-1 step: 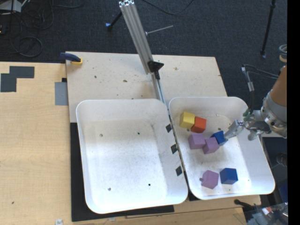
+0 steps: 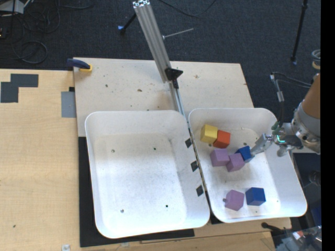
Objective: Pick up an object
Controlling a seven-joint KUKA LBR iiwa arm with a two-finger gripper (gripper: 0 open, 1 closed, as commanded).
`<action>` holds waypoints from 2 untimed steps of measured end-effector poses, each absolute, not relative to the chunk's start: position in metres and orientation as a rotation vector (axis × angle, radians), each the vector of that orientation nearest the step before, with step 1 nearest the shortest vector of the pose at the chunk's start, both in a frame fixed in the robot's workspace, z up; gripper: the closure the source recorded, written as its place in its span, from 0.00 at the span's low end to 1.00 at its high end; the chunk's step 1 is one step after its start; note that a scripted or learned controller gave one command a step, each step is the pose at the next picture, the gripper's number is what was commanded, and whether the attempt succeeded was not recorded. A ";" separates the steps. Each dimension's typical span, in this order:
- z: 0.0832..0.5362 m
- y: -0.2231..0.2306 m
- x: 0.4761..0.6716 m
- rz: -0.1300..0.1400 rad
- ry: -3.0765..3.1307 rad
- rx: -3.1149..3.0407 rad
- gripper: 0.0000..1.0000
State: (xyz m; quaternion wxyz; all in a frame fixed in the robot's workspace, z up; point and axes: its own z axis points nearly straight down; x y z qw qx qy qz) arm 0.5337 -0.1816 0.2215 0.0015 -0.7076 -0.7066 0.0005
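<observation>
The arm's end effector [image 2: 250,153] reaches low into the right-hand shallow white plastic bin [image 2: 293,200], its slim fingers angled down and to the left from the grey wrist at the bin's right rim. The tips meet a small blue cube [image 2: 243,152], but whether the fingers are spread or closed around it cannot be told at this size, so no grasp can be confirmed.

Touching that blue cube on its far side from the wrist sits a purple cube [image 2: 235,162], tilted on edge, with a second, paler purple block [image 2: 220,157] pressed against it farther out. Beyond these, toward the bin's dividing wall, a yellow cube [image 2: 209,134] and an orange cube [image 2: 223,138] stand side by side, touching. Nearer the camera than the end effector, and well apart from it, a third purple cube [image 2: 234,200] and a darker blue cube [image 2: 255,196] lie just beside each other.

Farther out still, the left-hand white bin [image 2: 104,135] shows only dark specks. Both bins rest on the pale wooden bench [image 2: 120,85], where a slanting aluminium rail [image 2: 154,38] rises behind them.

By appearances the pick is at the approach-or-close stage: the end effector is down among the objects, nothing is lifted, and the securing and raising remain to be done. The small blue cube looks rigid, smooth and crowded by its purple neighbour, which may make a clean grip awkward.
</observation>
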 end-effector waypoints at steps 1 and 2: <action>0.157 -0.178 0.532 0.007 -2.215 -2.215 0.00; 0.121 -0.178 0.535 -0.011 -2.231 -2.228 0.00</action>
